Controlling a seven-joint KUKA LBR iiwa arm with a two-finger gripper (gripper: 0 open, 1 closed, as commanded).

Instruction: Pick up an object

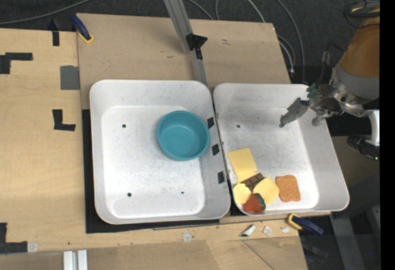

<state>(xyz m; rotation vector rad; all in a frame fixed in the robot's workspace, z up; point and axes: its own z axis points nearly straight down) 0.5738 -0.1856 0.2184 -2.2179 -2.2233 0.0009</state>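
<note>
wood bench (37, 108), 2 white bins (111, 188), dark floor behind.

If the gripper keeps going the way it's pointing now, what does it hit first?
The gripper points down and toward the view's left over the right bin. Going straight on, it would probably meet that bin's bare white floor first, short of the yellow block and the wall between the bins. Depth is hard to judge from this slant.

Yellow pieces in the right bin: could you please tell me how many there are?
3: a pale yellow square, a small yellow piece below it, and another beside the orange piece. Others may be hidden.
</note>
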